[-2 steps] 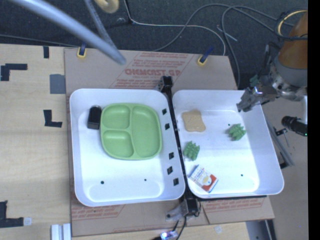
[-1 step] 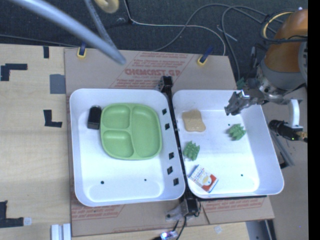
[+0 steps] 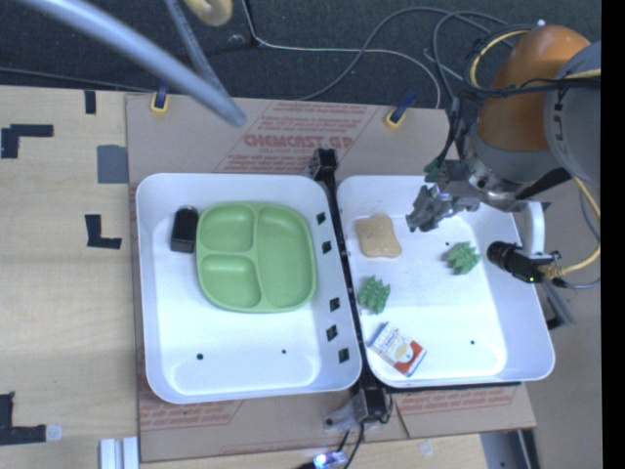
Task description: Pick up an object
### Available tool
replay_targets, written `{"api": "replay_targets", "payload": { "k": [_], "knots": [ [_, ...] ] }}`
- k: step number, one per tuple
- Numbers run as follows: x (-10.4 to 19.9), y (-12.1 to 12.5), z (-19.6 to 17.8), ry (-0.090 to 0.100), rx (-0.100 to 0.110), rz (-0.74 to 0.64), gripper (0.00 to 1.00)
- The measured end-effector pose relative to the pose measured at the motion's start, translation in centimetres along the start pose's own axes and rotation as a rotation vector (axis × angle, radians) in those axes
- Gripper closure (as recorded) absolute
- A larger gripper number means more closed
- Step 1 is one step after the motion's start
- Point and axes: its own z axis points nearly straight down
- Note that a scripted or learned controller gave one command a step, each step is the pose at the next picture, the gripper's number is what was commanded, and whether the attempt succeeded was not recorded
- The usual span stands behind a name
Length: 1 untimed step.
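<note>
Even bright light; soft shadows; slight overall blur

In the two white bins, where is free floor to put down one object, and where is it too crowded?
Left bin: bare strip below the green plate. Right bin: bare patch between the green toy and the packet. Crowded: around the beige piece, under the gripper.

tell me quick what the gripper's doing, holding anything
gripper: above the right bin, near the tan piece; grip state cannot be told, nothing visibly held.
</note>
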Motion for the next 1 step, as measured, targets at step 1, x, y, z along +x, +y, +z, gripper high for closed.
{"api": "replay_targets", "payload": {
  "k": [1],
  "knots": [
    [6.27, -1.37, 0.37, 0.001, 0.001, -0.001, 1.00]
  ]
}}
